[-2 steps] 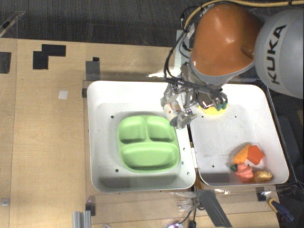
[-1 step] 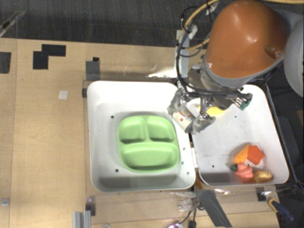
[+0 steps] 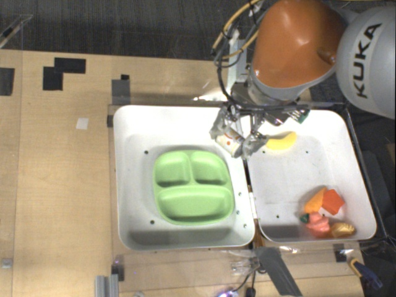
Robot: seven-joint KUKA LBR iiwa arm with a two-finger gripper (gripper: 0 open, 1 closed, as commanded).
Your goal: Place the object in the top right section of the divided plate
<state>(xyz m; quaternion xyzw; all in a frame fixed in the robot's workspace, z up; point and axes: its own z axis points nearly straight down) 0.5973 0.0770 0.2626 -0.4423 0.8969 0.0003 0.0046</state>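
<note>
The green divided plate (image 3: 193,185) lies in the left bin, with two small sections at the back and one long section in front. Its top right section (image 3: 209,167) holds nothing. My gripper (image 3: 237,140) hangs over the wall between the two bins, just right of and behind that section. A small white and orange object (image 3: 231,143) sits between the fingers. The grey and orange arm hides the bin area behind the gripper.
In the right bin (image 3: 346,166), a yellow banana (image 3: 282,142) lies close to the gripper's right. Several toy foods, orange, pink and gold (image 3: 325,214), cluster in the right bin's front right corner. The left bin's rim (image 3: 121,166) surrounds the plate.
</note>
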